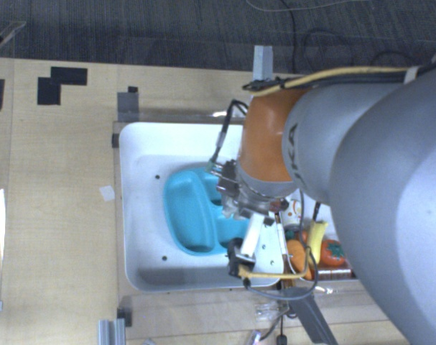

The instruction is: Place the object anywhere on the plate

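A light blue plate (192, 210) lies in the left white bin (142, 192), towards its middle. The grey arm with the orange band (264, 146) reaches in from the right and covers the plate's right edge. My gripper (232, 192) hangs over that right side of the plate, seen from above, and its own body hides what is beneath it. To the right of the wrist lie small toy pieces: a yellow one (316, 239), an orange one (297, 254) and a red-orange one (334, 254).
The arm's bulk covers most of the right bin. The left bin's white floor (142, 264) shows to the left of and below the plate. Black patches (59, 83) mark the wooden bench at the far left. Metal posts (128, 105) stand at the bin's corners.
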`<state>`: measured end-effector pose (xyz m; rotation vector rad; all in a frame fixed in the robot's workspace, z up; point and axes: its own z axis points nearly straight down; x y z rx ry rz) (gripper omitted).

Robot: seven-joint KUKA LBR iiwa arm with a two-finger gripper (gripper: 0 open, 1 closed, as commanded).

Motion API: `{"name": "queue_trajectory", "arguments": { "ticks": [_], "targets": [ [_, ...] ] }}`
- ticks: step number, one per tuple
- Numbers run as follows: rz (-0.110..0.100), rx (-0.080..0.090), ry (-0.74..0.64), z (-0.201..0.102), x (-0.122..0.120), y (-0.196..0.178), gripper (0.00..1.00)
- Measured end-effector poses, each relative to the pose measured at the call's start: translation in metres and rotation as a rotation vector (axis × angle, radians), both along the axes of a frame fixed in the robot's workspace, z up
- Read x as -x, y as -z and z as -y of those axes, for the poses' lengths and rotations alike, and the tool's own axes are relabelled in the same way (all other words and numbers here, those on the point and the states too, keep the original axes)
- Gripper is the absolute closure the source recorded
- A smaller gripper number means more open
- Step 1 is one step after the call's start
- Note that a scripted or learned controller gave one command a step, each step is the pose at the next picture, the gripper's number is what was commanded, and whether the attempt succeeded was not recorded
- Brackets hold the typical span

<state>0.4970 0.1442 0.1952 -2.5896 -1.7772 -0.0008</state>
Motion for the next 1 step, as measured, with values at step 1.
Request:
{"name": "queue_trajectory", "arguments": {
  "ticks": [1],
  "targets": [
    [0.002, -0.001, 0.123, -0.0227, 0.0094, 0.0005, 1.0]
  ]
}}
